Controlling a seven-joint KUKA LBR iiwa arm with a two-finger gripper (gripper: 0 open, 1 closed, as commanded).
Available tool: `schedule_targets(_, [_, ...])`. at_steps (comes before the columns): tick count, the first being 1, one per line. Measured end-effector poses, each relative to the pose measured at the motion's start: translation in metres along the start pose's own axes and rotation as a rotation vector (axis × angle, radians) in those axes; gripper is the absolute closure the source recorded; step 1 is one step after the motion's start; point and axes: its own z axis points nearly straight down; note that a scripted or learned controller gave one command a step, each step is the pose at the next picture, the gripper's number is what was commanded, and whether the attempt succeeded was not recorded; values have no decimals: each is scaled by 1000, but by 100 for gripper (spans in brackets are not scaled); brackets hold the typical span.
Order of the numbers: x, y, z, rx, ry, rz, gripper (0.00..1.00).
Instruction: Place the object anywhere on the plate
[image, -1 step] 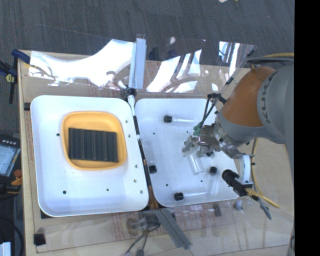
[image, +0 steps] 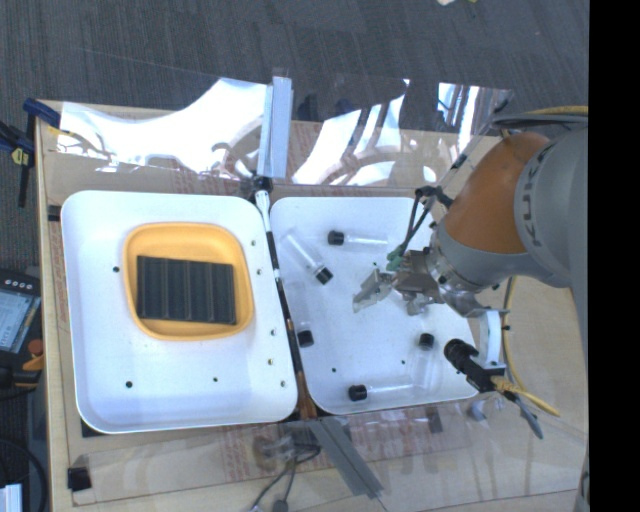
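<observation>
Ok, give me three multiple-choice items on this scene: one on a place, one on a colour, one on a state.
1. Where is the plate?
A. left bin
B. right bin
C. on the floor

2. What colour is the plate's rim?
A. blue
B. yellow
C. red

3. Where is the gripper?
A. over the plate
B. over the right bin
C. outside both bins

Key: 1 A, the plate lies in the left bin. 2 B, its rim is yellow around a dark ribbed centre. 3 B, the gripper hangs above the right bin, among small clear tubes with black caps.
</observation>
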Motion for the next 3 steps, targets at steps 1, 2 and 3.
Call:
schedule_targets(1, [0,-15,0,3,2,-230,0])
schedule_targets(2, [32,-39,3,2,2,-561,0])
schedule_targets(3, [72,-44,9,1,2,-880,0])
